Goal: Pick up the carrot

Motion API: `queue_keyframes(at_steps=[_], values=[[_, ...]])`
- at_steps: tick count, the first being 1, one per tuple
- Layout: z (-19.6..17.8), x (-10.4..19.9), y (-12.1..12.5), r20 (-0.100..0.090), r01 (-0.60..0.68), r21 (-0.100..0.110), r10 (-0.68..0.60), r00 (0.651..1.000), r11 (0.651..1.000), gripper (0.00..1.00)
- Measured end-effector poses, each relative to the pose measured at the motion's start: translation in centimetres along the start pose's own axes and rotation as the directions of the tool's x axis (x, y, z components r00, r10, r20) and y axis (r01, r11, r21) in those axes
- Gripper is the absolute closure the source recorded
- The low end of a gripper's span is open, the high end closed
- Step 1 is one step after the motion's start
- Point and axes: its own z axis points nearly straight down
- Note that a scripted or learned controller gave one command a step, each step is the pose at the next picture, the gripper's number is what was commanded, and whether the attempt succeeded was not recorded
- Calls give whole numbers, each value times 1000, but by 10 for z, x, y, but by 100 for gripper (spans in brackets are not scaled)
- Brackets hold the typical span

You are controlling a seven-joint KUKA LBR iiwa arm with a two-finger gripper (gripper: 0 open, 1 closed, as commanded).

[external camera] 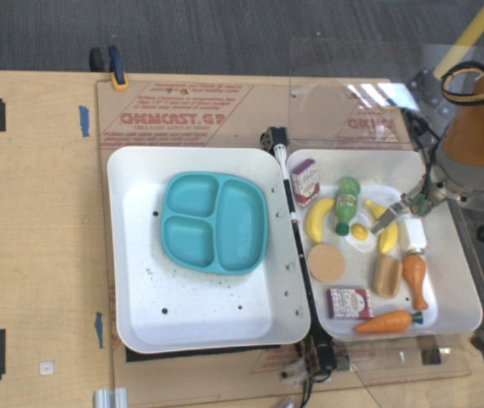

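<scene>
**Carrot not yet picked: it is lying untouched at the near edge of the right bin**

Nearest the camera, the carrot [385, 321] is lying on its side along the near wall of the right bin [467, 313], orange body pointing left and green stub at its right end. Nothing is gripping it. Just beyond it, a small pink carton [349, 302] is sitting to its left, while a drumstick [414, 278] and a tan bread roll [385, 275] are standing just behind it, close enough to be crowding any descent.

Farther in, a round cookie [327, 263], a banana [316, 219] and a green bottle [345, 205] are filling the middle of the bin.

Farther still, the gripper [388, 219] is hanging over the far-middle part of the bin, near a fried egg [362, 234] and a yellow piece. Its fingers are looking narrow, with nothing visibly between them. It is sitting well apart from the carrot.

In the left bin [139, 296], a teal divided plate [214, 223] is resting alone.

By my judgement, the whole task is remaining: travelling to the near edge, aligning, closing and lifting.
</scene>
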Motion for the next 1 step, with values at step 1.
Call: queue_keyframes(at_steps=[1], values=[[19, 20, 91, 7, 27, 10, -27, 1000, 1000, 0]])
